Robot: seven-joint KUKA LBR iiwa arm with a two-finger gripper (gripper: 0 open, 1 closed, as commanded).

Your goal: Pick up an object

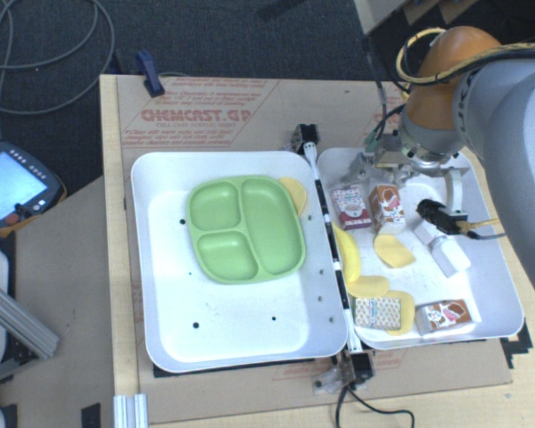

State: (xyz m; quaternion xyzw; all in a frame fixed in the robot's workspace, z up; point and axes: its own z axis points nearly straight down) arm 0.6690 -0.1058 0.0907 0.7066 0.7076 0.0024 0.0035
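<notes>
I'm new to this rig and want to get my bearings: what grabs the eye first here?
The green tray, split into three compartments, sits in the left bin. The arm with its orange band reaches over the right bin's far end. That bin holds small cartons and yellow pieces, among them a banana along its left wall.

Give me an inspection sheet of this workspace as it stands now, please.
Surface: bench bearing left bin and right bin.
Job's things: cartons, yellow pieces and a banana in the right bin.
Clutter: green divided plate in the left bin.
Grippers: gripper over the right bin's far end; fingers unclear.
Cables: yellow cable looped by the wrist.
Surroundings: dark floor, handheld screen.
</notes>
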